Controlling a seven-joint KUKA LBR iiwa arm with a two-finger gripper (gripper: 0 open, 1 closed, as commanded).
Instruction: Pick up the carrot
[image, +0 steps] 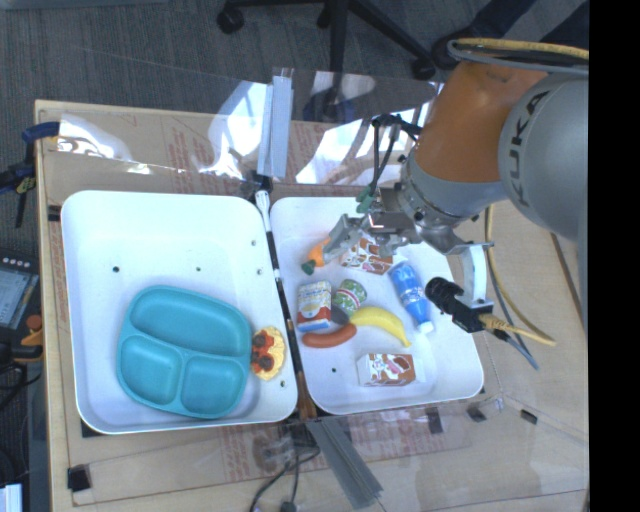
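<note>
The small orange carrot with a green tip (318, 253) lies near the upper left of the right-hand shallow white bin (460, 375), close to the divider between the 2 bins. The grey arm's gripper (350, 232) hangs just beside it, to its right, low over the bin. Whether the jaws are spread or closed cannot be told from here, and nothing shows clearly between them. This looks like the approach step: the next move calls for centring over the carrot, clear of the small printed carton (366, 258) alongside.
</note>
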